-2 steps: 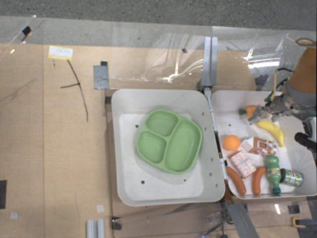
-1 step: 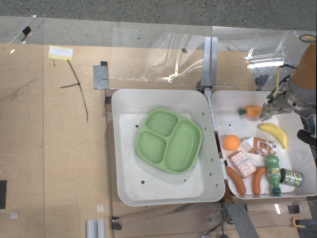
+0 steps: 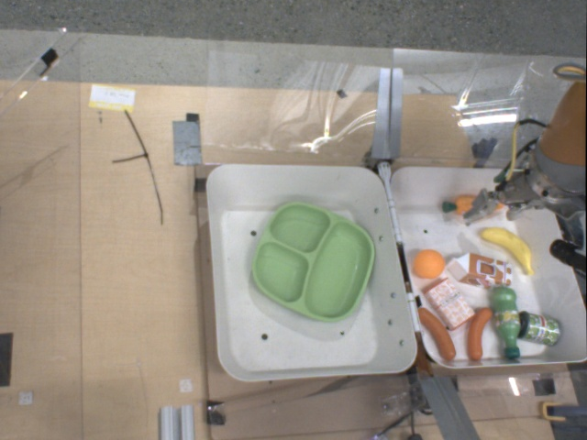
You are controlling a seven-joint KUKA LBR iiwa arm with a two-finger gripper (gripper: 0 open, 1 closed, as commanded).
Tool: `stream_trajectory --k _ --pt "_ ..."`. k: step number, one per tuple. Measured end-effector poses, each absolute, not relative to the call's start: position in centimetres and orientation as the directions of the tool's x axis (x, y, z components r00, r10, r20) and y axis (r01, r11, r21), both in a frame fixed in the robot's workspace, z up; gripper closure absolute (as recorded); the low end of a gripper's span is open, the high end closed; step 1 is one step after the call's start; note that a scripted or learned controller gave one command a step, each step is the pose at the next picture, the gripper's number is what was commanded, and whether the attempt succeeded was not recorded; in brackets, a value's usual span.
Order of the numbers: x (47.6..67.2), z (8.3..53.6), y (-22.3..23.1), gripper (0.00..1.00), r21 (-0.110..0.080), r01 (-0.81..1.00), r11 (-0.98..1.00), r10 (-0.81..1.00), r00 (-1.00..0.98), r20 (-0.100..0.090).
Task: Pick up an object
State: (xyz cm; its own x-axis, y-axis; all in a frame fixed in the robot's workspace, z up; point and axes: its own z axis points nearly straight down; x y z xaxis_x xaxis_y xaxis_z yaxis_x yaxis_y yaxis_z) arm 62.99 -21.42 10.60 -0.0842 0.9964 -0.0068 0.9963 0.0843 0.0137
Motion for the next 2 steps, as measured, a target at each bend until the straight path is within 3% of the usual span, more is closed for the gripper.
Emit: stream_trajectory --k 1,2 --pt "66.1 9.6 -20.1 0.00 0.009 0.975 0.223 0.975 -0.223 -0.006" --pt "66.2 11.0 -20.2 1.00 0.009 0.974 0.225 0.974 -0.225 -0.008"
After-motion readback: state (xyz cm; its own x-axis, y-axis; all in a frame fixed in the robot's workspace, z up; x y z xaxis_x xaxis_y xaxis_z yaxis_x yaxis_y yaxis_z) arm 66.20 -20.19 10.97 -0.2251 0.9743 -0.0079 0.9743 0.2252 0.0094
